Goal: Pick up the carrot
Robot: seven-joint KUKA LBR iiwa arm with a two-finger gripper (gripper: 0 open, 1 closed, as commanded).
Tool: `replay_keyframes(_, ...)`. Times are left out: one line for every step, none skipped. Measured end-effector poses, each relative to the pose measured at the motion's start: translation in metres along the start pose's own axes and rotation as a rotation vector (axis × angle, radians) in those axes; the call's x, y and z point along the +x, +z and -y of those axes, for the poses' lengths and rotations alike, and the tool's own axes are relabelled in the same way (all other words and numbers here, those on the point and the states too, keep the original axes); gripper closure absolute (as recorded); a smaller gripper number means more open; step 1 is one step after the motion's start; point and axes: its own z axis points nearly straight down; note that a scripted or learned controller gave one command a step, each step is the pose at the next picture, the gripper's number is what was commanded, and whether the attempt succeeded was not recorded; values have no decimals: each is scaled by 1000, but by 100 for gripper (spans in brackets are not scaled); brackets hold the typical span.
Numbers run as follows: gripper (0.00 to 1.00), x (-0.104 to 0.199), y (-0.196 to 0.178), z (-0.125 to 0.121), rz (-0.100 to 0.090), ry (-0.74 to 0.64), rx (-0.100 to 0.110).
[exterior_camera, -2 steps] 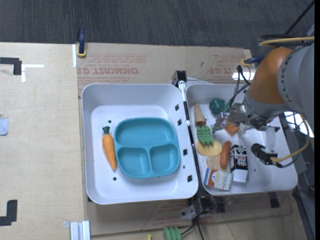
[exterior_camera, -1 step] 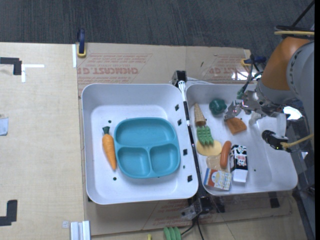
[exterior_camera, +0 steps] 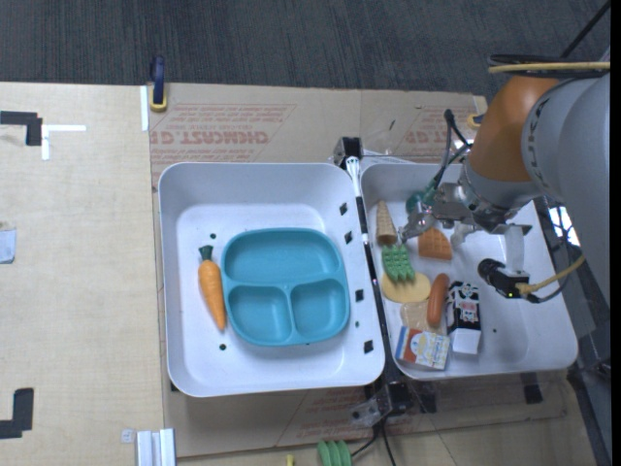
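The carrot point(exterior_camera: 212, 290), orange with a green top, lies in the left bin point(exterior_camera: 184, 357) against the left side of a blue divided plate point(exterior_camera: 287, 285). It points along the bin's length, green end toward the back. My gripper point(exterior_camera: 422, 221) is over in the right bin point(exterior_camera: 543, 352), hanging near its back above an orange wedge point(exterior_camera: 435, 246) and beside a waffle cone point(exterior_camera: 387, 223). It is far from the carrot, with the blue plate and the wall between the bins lying between them. Nothing shows in its grasp.
The right bin holds toy food: a green piece point(exterior_camera: 396, 260), a pale slice point(exterior_camera: 408, 287), a sausage point(exterior_camera: 438, 300), a small carton point(exterior_camera: 466, 315) and a colourful box point(exterior_camera: 424, 349). The arm's cable point(exterior_camera: 529, 284) loops over that bin. Cardboard surrounds both bins.
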Motion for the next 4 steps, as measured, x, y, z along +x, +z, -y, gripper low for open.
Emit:
replay_keyframes(0,-38,-4,-39,-12,324,37)
replay_keyframes(0,-6,0,-10,0,204,1)
replay_keyframes(0,-31,-1,-48,1,542,-1)
replay_keyframes(0,5,0,18,-1,744,5)
